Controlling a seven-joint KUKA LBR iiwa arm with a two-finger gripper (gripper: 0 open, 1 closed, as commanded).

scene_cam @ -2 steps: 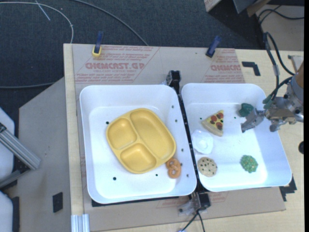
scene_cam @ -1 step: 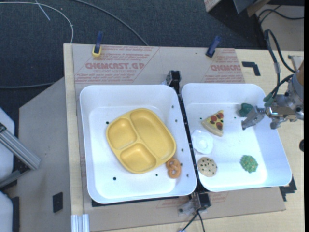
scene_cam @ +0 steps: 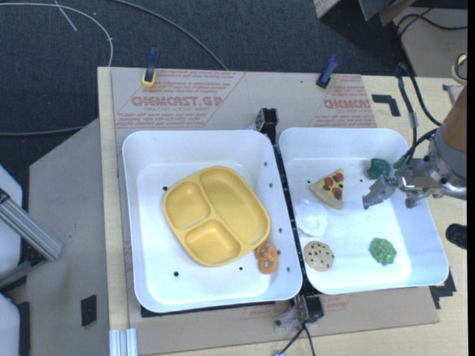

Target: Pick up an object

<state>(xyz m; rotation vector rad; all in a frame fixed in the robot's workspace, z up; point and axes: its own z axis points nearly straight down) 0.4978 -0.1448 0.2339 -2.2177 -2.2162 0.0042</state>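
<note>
Even, bright overhead light. Both white bins [scene_cam: 141,162] near blown out at centre frame, with faint grey shading along their walls. Short soft shadows under the yellow tray [scene_cam: 215,213]. Dark floor, upper left, holds little detail. Overall slightly soft focus; the arm at right edge blurred.

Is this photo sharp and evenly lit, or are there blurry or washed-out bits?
In the camera view the light is even and soft; the yellow tray and pizza slice look crisp, the white lid nearly washes out against the right bin, and the pincer looks slightly soft at the frame's edge.
</note>
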